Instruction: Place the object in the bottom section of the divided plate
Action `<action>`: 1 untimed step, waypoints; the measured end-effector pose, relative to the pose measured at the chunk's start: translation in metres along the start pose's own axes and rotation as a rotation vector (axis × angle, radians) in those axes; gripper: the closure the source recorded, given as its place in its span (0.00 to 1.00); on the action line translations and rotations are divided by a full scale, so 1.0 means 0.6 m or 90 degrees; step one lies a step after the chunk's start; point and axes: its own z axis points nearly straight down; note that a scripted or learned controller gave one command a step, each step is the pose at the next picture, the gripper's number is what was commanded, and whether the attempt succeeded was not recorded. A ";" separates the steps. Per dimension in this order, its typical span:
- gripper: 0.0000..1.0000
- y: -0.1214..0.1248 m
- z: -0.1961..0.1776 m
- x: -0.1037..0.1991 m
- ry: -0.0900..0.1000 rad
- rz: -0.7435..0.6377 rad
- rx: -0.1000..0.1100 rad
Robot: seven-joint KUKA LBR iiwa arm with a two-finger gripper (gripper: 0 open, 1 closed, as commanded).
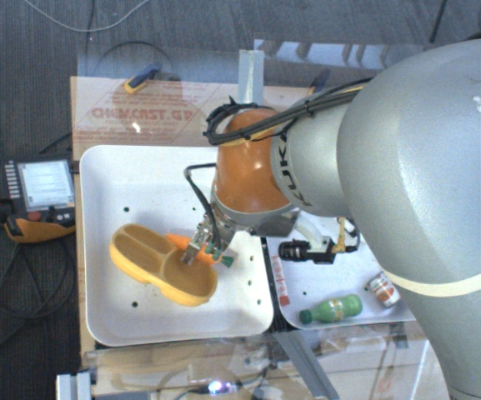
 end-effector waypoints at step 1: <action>1.00 0.064 -0.041 0.012 0.016 -0.040 0.013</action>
